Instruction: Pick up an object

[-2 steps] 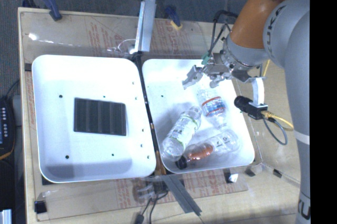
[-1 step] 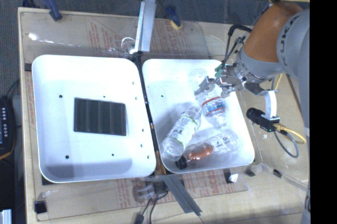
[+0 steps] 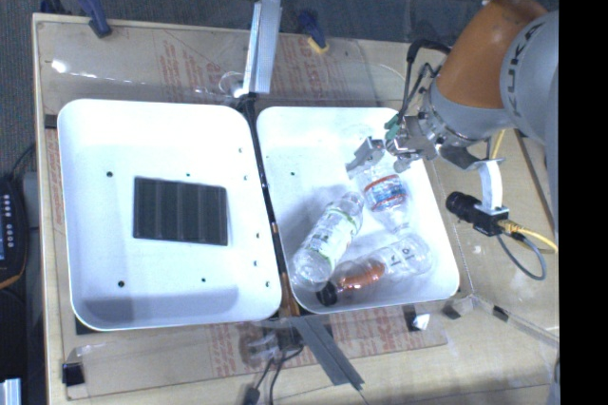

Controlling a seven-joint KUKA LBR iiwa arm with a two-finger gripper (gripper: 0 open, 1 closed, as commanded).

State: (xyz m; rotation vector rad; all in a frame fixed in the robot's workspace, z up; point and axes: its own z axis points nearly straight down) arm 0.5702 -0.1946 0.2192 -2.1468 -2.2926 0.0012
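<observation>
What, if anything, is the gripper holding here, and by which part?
Cannot be told. The gripper sits above the upper right of the right bin, just over the red-labelled clear bottle, but no object is clearly seen between its fingers.

The arm (image 3: 508, 61) is running off the right side of the view, its upper links cut away; the gripper (image 3: 404, 139) is sitting in a tangle of metal and cable over the right bin (image 3: 285, 132), so its fingers are perhaps too small to read; the clear bottles (image 3: 328, 240) are overlapping, their outlines blurring together.
</observation>
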